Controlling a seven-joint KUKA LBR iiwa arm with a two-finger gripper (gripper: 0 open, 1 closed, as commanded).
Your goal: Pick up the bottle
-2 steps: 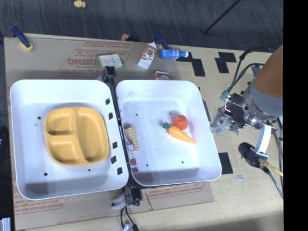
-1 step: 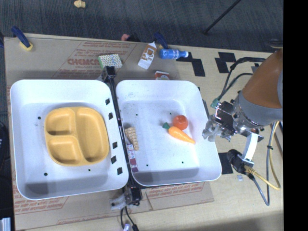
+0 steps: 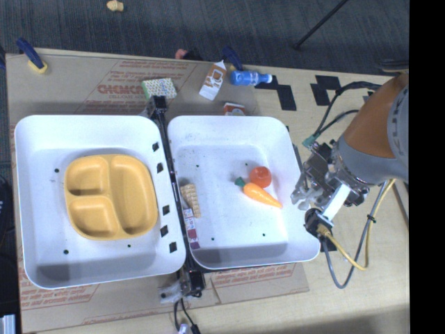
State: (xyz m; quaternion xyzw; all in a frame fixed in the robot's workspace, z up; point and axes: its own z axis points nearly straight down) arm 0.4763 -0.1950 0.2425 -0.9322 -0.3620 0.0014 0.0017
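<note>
Approach step: the hand (image 3: 311, 202), state indeterminable, is hovering by the right bin (image 3: 297, 158); next, reaching the blue bottle (image 3: 249, 78) lying on the worktop (image 3: 334, 305).

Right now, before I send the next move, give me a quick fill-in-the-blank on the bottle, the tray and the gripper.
1. The bottle lies on the bench, ____ both bins.
2. The yellow tray sits in the ____ bin.
3. The carrot lies in the right bin beside a ____.
4. The gripper hangs at the right bin's ____ rim.

Missing words: outside; left; tomato; right
</note>
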